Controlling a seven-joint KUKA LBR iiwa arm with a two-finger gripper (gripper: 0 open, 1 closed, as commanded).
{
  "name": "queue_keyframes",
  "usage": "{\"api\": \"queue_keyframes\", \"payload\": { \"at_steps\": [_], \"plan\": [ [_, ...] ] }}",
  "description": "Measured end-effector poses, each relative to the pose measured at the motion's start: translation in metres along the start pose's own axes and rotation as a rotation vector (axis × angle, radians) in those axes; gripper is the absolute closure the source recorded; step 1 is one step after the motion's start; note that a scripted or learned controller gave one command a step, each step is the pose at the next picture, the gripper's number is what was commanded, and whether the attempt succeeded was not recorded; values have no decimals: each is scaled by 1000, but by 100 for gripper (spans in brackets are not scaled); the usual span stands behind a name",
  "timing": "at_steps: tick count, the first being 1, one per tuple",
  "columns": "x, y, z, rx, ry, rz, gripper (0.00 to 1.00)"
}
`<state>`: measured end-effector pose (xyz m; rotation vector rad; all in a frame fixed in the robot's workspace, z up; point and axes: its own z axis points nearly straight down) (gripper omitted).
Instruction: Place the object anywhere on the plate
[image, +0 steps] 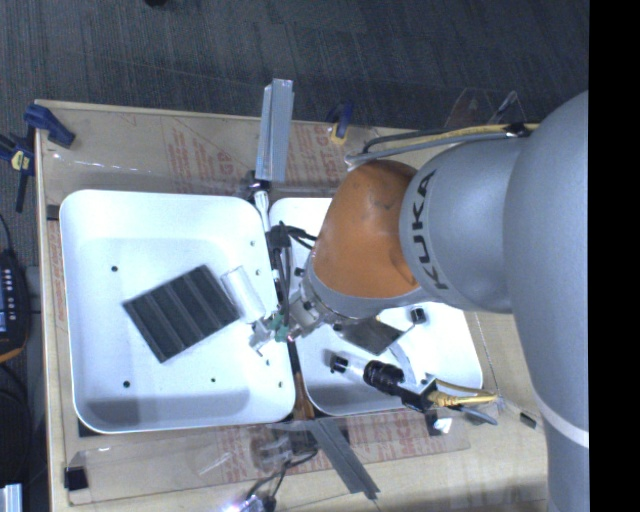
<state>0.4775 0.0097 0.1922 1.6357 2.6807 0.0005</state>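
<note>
While the claw (272, 330) hangs low over the left bin's (90, 300) right edge, I cannot tell its state. Just left of it, a dark ribbed plate (182, 311) lies flat on that bin's floor, a clear object (240, 284) touching its right end.

**Hard light on the bins, dim at the edges**

From my seat the two white bins burn brightest. The left bin (150, 225) is close to blown out along its rim, and a soft grey shadow lies in its lower corner. The arm (470, 230) shades part of the right bin (455, 345), while the bin's right side glares white. The orange band (365, 235) carries a dull sheen. The floor above the bench (180, 135) is dark and grainy. I see mild softness throughout; small parts near the wrist smear together.
</note>
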Motion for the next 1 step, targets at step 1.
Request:
{"api": "queue_keyframes", "payload": {
  "at_steps": [1],
  "plan": [
    [80, 54, -5, 3, 1, 148, 100]
  ]
}}
